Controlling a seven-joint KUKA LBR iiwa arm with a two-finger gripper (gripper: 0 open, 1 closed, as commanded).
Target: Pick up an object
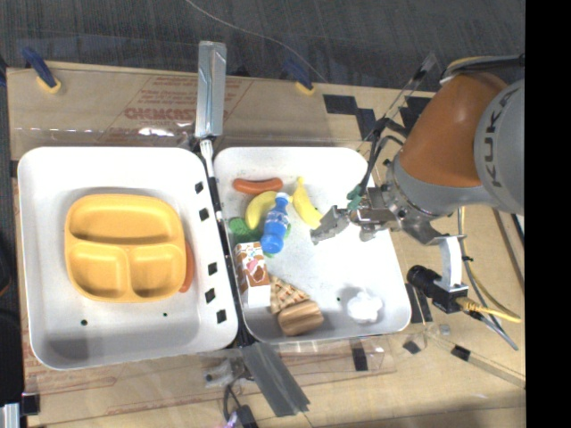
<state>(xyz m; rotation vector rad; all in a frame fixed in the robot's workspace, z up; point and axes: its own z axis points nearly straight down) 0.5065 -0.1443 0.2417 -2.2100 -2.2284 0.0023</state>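
The right bin (pixel 379 266) holds a cluster of toy foods on its left side: a red sausage (pixel 258 185), two bananas (pixel 306 204), a blue bottle (pixel 276 225), a green piece (pixel 240 226), a small carton (pixel 253 263), a waffle (pixel 284 292) and a brown bun (pixel 299 318). A white lump (pixel 364 306) lies near the front right corner. My gripper (pixel 328 225) hangs over the middle of this bin, just right of the bananas and the bottle, with nothing visibly between its fingers.
The left bin (pixel 36 239) carries a yellow divided tray (pixel 127 245). A metal bar (pixel 211 92) stands at the divider between the bins. The arm's orange band (pixel 455 132) looms over the right bin's far right corner. Cables run along the bench at right.
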